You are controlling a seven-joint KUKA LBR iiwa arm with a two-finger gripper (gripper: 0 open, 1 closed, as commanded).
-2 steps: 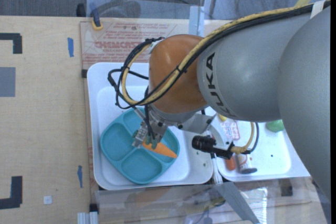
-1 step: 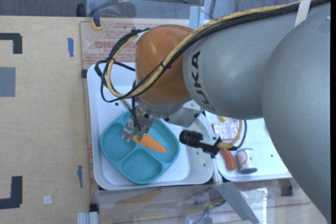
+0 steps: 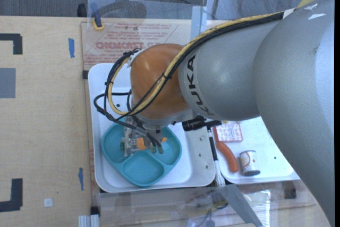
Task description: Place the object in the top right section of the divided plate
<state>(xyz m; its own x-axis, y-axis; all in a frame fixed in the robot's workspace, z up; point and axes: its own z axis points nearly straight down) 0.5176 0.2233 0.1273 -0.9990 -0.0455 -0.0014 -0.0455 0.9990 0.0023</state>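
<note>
A teal divided plate lies in the front half of the left white bin. My gripper hangs low over the plate's upper sections, under the orange wrist band. A small orange object shows right at the gripper, above the plate's dividing ridge; another orange sliver peeks out to its right. The wrist hides much of the plate's far side, so I cannot make out which section the object is over or whether it rests on the plate.
The right bin holds an orange-red sausage-shaped piece, a small can and a red-and-white packet. A black pen-like item lies on the divider between the bins. The arm covers the back of both bins.
</note>
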